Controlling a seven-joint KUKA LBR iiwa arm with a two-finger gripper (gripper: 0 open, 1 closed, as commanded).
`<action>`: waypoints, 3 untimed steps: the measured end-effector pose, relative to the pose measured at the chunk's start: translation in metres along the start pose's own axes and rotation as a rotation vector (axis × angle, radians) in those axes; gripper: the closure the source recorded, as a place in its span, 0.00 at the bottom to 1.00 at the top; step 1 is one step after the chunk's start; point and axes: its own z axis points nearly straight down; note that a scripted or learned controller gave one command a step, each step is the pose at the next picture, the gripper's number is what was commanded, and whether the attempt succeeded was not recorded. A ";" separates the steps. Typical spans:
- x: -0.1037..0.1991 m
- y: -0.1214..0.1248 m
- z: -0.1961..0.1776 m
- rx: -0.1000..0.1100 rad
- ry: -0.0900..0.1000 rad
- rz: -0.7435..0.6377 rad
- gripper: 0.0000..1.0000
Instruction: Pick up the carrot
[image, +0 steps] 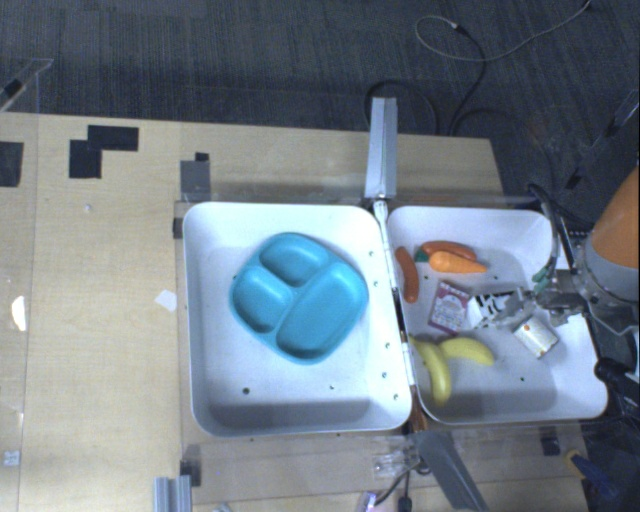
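The divided plate (300, 297) is bright blue in the white left bin (205, 330). The carrot (457, 263) is orange, the bananas (450, 360) yellow, the sausage (406, 275) red-brown. The desk (90, 300) is pale wood.

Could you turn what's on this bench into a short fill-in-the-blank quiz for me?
1. The blue divided plate lies in the ____ bin.
2. The carrot lies in the ____ bin.
3. The two bananas are ____ in colour.
4. The hand hovers between the carrot and the ____.

Missing words: left; right; yellow; bananas
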 end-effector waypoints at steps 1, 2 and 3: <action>0.000 0.000 0.000 0.000 0.000 0.000 0.00; 0.014 0.053 0.078 -0.013 -0.004 0.034 0.00; 0.048 0.107 0.088 -0.024 -0.007 -0.052 0.00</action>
